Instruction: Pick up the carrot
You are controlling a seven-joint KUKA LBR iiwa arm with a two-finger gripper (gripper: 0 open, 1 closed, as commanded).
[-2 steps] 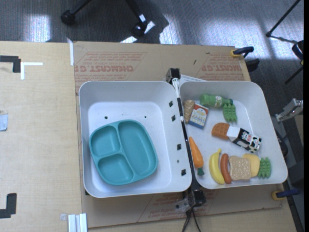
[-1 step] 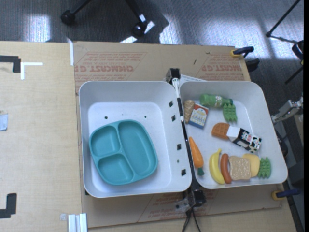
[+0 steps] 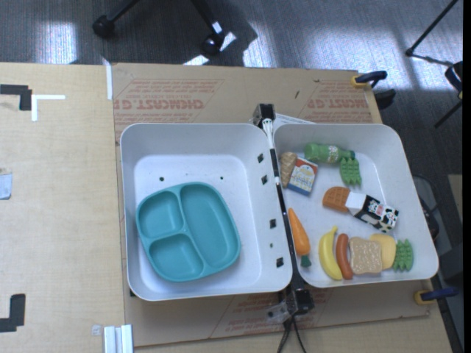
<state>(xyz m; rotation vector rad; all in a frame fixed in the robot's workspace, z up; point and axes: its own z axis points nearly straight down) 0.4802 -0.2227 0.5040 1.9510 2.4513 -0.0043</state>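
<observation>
The toy carrot (image 3: 297, 231), likely light, stiff and slick plastic, lies against the right bin (image 3: 412, 190)'s left wall, best pinched across its thicker orange middle; jaws' state: cannot tell.

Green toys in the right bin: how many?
3. A green bottle at the far wall, a green piece just right of it, and broccoli in the near right corner. Others could be hidden.
</observation>
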